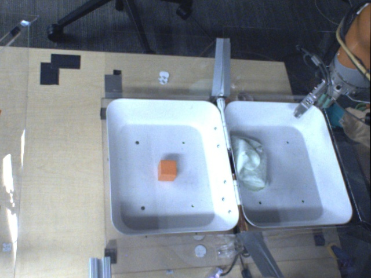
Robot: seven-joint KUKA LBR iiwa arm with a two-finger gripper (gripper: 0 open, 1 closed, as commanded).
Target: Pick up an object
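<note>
cube: orange cube (167, 170) sits mid-floor of left bin (119, 155), nothing touching it
bag: crumpled pale bag (250, 161) in right bin (330, 172), against its left wall
gripper: gripper (305, 105) over right bin's top-right corner, holding nothing

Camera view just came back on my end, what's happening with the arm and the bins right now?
The arm reaches in from the right, and its gripper sits at the upper right corner of the right bin, with nothing seen between its fingers. An orange cube lies near the middle of the left bin, untouched. A crumpled whitish, plastic-looking bundle lies against the left wall of the right bin. Nothing has been picked up yet.
</note>
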